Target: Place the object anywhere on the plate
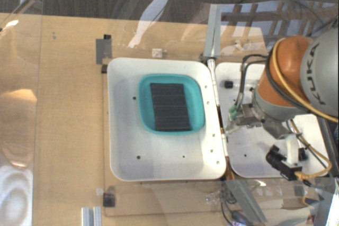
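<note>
A teal square plate (197, 105) with rounded corners sits in the left bin (123, 135), toward its upper middle. A dark ribbed rectangular object (170, 106) lies flat on the plate's centre. My gripper (241, 117) hangs over the left part of the right bin (249, 159), just right of the divider between the bins and apart from the plate. The grey and orange wrist (288, 79) above covers most of it. A small green piece (232, 111) shows at the gripper's left edge; I cannot tell what it is.
A small black item (228, 83) lies in the upper left of the right bin. Cables and a black connector (280, 162) trail from the arm over that bin's lower right. A metal post (213, 34) rises behind the divider.
</note>
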`<control>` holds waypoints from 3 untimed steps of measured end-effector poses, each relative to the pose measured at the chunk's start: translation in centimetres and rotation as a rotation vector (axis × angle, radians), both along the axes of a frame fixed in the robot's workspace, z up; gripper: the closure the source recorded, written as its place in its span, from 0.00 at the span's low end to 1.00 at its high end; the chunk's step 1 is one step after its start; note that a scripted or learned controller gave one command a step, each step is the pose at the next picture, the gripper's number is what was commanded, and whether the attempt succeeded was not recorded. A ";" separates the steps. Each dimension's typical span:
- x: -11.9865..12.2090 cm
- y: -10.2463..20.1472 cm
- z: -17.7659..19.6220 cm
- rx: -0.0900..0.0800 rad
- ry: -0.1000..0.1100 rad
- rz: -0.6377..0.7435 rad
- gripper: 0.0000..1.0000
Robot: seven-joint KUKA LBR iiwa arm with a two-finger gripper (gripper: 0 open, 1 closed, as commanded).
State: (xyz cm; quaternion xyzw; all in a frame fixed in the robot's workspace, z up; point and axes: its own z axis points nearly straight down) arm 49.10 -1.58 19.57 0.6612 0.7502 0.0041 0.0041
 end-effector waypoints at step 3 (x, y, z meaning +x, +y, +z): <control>6.0 -9.1 3.1 -0.002 0.005 -0.047 0.00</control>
